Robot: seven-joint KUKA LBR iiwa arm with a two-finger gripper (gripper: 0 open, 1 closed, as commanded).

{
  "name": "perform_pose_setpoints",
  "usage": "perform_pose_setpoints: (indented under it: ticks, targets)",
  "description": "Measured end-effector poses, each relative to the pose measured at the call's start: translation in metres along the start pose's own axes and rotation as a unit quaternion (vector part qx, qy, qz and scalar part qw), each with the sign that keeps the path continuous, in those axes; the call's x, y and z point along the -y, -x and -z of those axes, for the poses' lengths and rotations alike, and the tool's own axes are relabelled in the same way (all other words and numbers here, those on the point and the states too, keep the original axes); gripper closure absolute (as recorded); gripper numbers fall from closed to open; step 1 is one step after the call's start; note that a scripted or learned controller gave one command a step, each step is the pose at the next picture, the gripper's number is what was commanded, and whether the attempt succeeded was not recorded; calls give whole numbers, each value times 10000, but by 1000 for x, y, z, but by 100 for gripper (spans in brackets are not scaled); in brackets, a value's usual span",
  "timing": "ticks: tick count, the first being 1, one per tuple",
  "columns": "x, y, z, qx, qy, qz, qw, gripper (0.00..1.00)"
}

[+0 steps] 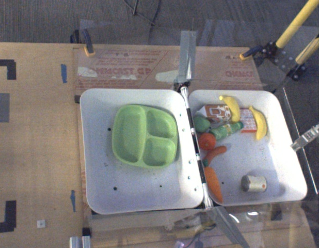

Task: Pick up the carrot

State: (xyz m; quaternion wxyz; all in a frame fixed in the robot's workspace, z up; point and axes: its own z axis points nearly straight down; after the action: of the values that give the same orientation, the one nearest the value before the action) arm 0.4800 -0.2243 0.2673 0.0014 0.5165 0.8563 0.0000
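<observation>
The carrot (213, 183) is orange and tapered. It lies in the right bin (283, 159) against the left wall near the front corner, its thin end pointing toward the front. Just behind it are a small red-orange pepper (216, 152) and a red tomato (206, 141).
The right bin also holds a green lime (201, 123), a green bottle-like item (227, 129), a brown carton (216, 112), two bananas (232, 107) (259, 122) and a tin can (254, 183). A green divided plate (145, 136) sits in the left bin (97, 180). A grey metal piece (305, 138) overhangs the right rim.
</observation>
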Motion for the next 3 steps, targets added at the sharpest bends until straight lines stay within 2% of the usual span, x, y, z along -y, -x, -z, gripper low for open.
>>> perform_pose_setpoints:
  ticks: [1, 2, 3]
  targets:
    - [0, 0, 0, -1, 0, 0, 10000, 0]
    - [-53, -101, -17, -12, -4, 337, 9994, 0]
    - [-47, -76, -1, 15, 15, 1742, 9847, 0]
